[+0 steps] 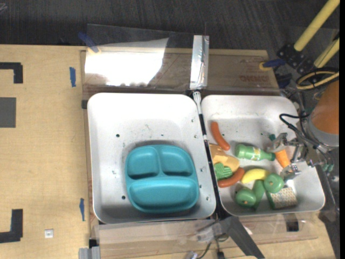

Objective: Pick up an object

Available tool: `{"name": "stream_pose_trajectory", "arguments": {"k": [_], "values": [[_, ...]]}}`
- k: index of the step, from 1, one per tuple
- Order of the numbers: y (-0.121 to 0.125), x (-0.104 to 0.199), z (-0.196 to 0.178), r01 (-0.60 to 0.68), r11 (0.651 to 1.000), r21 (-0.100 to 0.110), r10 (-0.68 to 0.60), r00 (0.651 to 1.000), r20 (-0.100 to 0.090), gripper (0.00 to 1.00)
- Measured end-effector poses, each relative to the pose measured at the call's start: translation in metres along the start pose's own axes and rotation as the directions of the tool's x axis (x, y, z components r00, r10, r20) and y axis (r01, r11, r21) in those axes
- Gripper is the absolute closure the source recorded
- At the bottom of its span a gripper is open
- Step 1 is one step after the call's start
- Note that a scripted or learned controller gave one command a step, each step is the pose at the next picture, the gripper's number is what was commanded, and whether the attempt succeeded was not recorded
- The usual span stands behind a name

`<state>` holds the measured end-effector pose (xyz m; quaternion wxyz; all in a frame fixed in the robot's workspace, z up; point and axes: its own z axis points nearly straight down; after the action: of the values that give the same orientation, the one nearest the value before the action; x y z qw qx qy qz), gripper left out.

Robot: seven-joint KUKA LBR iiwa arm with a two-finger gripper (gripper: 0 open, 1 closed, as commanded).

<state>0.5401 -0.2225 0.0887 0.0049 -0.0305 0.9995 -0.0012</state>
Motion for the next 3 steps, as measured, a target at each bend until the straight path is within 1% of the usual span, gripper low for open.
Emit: {"name": "stream_pose_trajectory", "arguments": {"k": [1,2,3], "values": [[0.0,-0.004,-0.014,0.001,1.0,0.004,-0.002,1.0,0.013,1.0],[0.001,-0.004,-0.013,0.002,1.0,0.004,-0.002,1.0,0.012,0.0],[-0.001,-0.003,0.0,0.053,0.999,0.001,-0.053,0.999,0.0,0.0]]}}
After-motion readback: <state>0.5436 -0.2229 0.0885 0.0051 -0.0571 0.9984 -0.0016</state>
